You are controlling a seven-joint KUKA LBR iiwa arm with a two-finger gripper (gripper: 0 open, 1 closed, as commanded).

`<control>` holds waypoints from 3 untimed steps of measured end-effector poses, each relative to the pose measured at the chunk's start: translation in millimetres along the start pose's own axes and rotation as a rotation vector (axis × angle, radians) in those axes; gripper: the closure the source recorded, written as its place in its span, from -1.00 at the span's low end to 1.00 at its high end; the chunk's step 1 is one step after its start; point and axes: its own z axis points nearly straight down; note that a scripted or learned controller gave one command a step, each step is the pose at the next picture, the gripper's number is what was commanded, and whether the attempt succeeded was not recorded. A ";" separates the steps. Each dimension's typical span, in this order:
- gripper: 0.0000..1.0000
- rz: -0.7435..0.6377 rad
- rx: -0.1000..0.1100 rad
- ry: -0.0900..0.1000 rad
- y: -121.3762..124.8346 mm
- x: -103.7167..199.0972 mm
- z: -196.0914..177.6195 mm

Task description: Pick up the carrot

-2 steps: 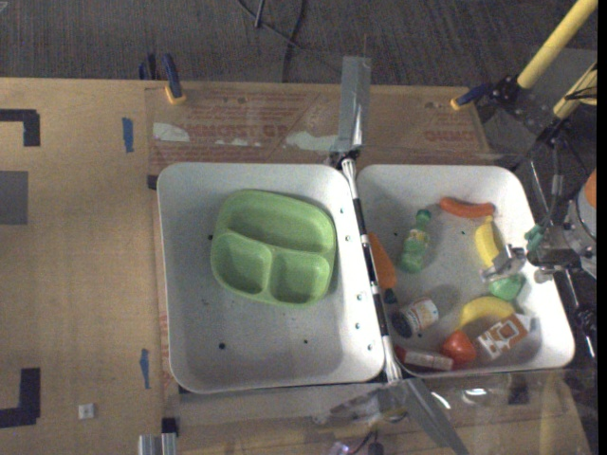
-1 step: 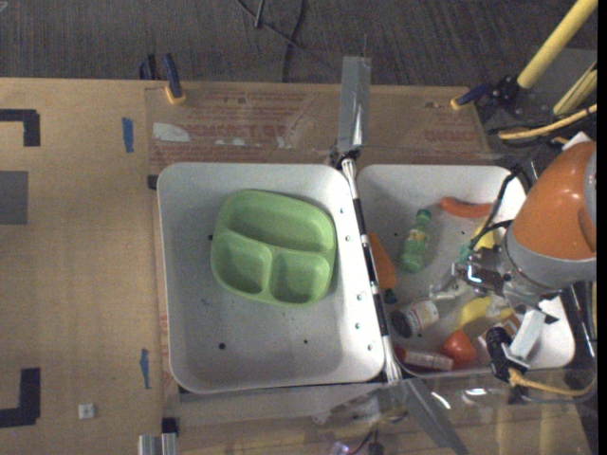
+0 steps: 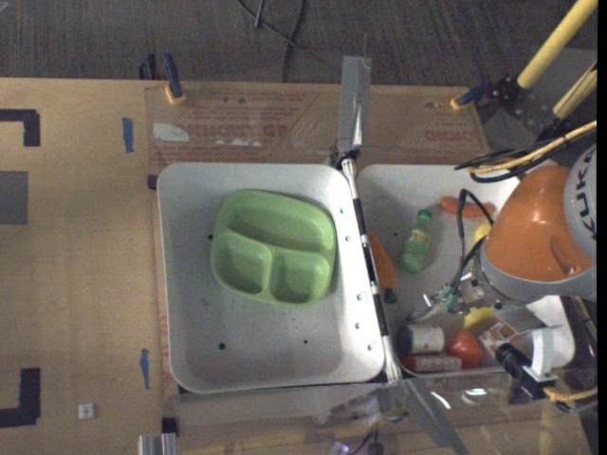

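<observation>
Carrot lay to the gripper's left in the camera view, pressed against the right bin's dividing wall, its long axis running up and down the bin along that wall. From where I stood the gripper's state could not be told, wrist and cables covering it. A green bottle stood between carrot and tool, slightly farther up. Reaching the carrot looked to mean moving leftward toward the wall.

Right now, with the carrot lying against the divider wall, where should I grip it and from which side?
Grip the carrot at mid-length, descending from above, fingers closing across its narrow width. It lies lengthwise along the right bin's left wall, so the wall-side finger has little room; nudging it clear first may help.
</observation>
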 end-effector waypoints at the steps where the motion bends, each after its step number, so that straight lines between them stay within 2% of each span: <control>1: -1.00 0.264 0.002 -0.002 -13.1 -48.1 0.7; 2: -1.00 -0.009 0.005 0.000 6.4 -0.8 0.5; 3: -1.00 -0.479 0.010 0.008 1.2 14.0 -95.2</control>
